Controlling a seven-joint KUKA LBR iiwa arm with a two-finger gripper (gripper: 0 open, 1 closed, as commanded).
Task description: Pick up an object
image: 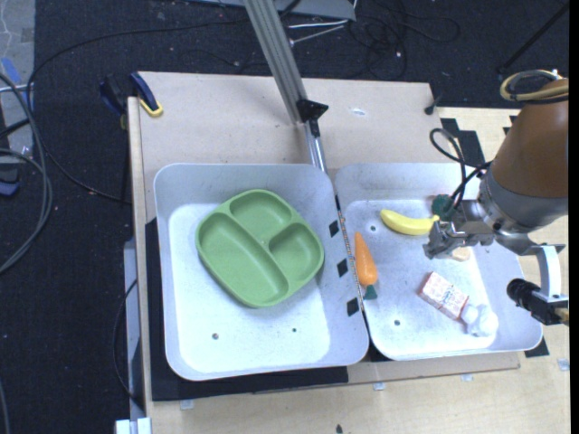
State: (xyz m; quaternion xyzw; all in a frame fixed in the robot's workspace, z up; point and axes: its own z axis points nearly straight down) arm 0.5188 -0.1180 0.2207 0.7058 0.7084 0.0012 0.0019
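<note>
You see the arm [534, 165] reaching in from the right edge of the bench, its orange band uppermost and its grey wrist angled down and leftward, so the gripper [443, 240] hangs low over the right bin's [407, 337] far right part.

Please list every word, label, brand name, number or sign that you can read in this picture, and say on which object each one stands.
No text can be read.
Small red and white carton in the right bin: it carries some printing, too small and blurred to read.
Black tags along the edge between the two bins: no legible marks.
Green divided plate, banana, carrot: no writing visible.
</note>
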